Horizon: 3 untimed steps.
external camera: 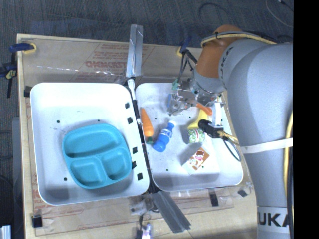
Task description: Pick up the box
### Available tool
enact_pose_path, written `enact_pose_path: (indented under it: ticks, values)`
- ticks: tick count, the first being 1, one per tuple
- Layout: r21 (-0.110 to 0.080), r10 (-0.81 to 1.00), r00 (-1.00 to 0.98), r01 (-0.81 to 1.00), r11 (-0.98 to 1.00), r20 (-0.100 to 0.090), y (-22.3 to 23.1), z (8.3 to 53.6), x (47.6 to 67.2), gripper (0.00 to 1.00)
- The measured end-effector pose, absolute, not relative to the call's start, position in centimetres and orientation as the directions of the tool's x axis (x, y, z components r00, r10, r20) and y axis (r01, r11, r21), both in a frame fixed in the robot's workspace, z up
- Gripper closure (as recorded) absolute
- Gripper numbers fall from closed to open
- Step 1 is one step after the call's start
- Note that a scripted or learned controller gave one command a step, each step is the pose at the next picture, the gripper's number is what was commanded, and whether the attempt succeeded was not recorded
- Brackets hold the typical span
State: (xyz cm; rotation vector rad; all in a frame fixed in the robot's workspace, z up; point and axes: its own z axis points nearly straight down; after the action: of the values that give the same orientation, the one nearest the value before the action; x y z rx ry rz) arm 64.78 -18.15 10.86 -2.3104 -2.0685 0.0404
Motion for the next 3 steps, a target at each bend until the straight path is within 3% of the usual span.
enact_pose_path:
  ticks: [1, 2, 3]
  values:
    - [-0.001, 0.996, 0.084, 0.996, -0.084, 0.000, -11.1, 19.7, 64.6, 1.00]
    - [-0.001, 0.981, 0.196, 0.981, -0.196, -0.001, -11.9, 18.2, 65.7, 1.00]
    - [-0.001, 0.981, 0.197, 0.981, -0.197, -0.001, -11.9, 18.2, 65.7, 0.00]
